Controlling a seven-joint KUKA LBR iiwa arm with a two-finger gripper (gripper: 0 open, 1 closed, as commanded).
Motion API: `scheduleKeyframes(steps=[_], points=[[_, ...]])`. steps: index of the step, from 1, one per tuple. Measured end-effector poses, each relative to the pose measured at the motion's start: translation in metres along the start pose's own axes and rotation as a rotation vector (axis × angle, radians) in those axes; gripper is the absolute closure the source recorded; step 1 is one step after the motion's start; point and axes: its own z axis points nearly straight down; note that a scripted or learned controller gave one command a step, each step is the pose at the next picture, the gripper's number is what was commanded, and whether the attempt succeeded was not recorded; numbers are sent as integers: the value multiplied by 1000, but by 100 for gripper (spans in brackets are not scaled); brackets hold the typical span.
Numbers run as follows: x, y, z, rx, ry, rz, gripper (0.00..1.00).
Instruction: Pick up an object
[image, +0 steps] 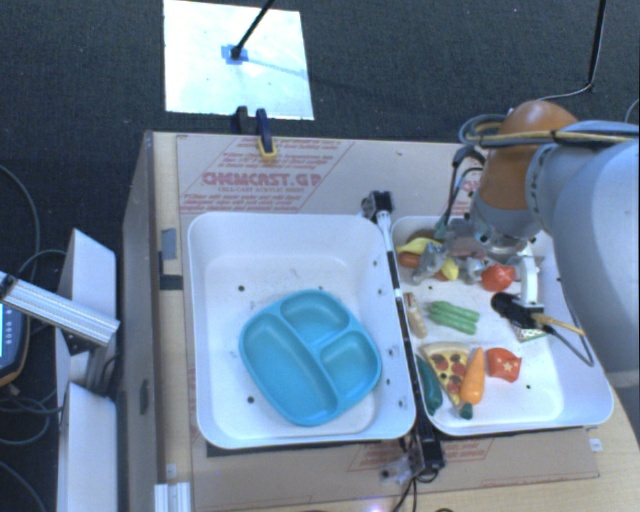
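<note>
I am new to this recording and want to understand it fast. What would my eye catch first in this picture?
The bright blue divided plate lying alone in the left bin stands out most. Next comes the right bin, crowded with colourful toy food: a pizza slice, a carrot and green beans. At the right, the grey arm with its orange band bends over that bin's far end, its tool low among the toys.

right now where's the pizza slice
The pizza slice lies near the front of the right bin, just left of the carrot and in front of the green beans.
</note>
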Motion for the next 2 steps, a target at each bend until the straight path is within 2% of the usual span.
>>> scheduleKeyframes(steps=[1,2], points=[[4,0,0,-3,-10,2,0],[-17,1,-1,-2,9,-3,0]])
